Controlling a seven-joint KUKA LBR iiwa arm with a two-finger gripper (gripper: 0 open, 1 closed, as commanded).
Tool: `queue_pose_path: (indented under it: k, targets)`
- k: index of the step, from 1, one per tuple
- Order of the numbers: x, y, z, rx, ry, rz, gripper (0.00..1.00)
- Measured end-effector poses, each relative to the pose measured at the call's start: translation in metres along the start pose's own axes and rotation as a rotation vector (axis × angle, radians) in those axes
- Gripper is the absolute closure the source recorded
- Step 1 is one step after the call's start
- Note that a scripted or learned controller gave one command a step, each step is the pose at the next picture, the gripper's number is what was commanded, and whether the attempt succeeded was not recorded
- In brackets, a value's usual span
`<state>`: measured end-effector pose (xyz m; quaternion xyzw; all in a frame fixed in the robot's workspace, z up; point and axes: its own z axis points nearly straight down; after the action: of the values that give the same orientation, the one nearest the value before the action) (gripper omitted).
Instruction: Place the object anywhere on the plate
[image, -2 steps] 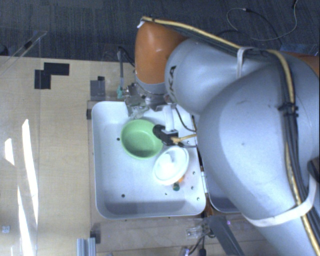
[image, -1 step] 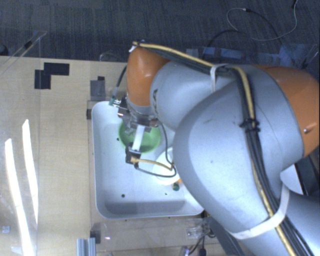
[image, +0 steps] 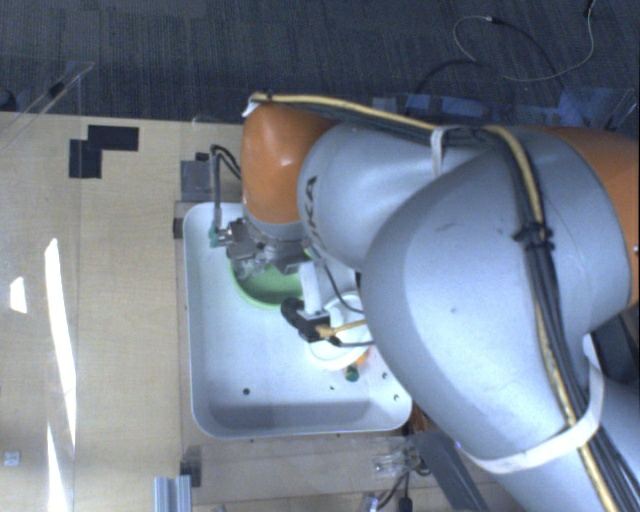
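green plate (image: 262, 288), white bin (image: 240, 385)

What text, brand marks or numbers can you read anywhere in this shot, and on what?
"KUKA": dark lettering running sideways on the grey robot arm housing, beside the orange band; partly foreshortened, so only roughly legible.
Black stepped block marking on the pale wooden bench top: a shape, no letters.
Nothing readable on the shallow white plastic bin or the green round plate.
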<state>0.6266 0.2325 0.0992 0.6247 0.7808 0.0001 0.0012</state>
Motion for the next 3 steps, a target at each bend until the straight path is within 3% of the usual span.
queue_pose_path:
  k: [1,2,3]
  targets:
    - [-0.011,-0.059,-0.199,-0.007,0.004,0.221,1.00]
    - [0.008,-0.041,-0.025,0.001,0.002,0.299,1.00]
    - [0.005,-0.011,-0.187,-0.005,0.004,0.387,1.00]
